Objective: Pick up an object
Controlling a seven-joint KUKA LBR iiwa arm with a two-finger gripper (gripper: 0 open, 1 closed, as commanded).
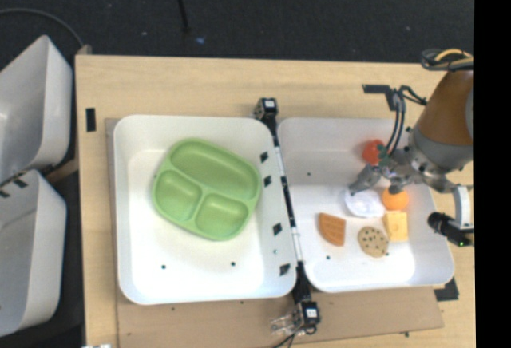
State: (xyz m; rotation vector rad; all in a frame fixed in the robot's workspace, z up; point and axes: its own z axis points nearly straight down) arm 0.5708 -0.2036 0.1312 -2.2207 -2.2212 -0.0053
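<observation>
My gripper hangs over the right bin, near its right side, with its fingers spread open. Just below it lie an orange ball and a white lump; I see nothing held between the fingers. A red-orange piece sits just up and left of the gripper. Nearer the front lie a yellow block, a round speckled cookie and a brown wedge.
The left bin holds a green divided plate. A ridge with black clips separates the bins. White containers stand off the bench at the left. The arm's orange band rises at the right edge.
</observation>
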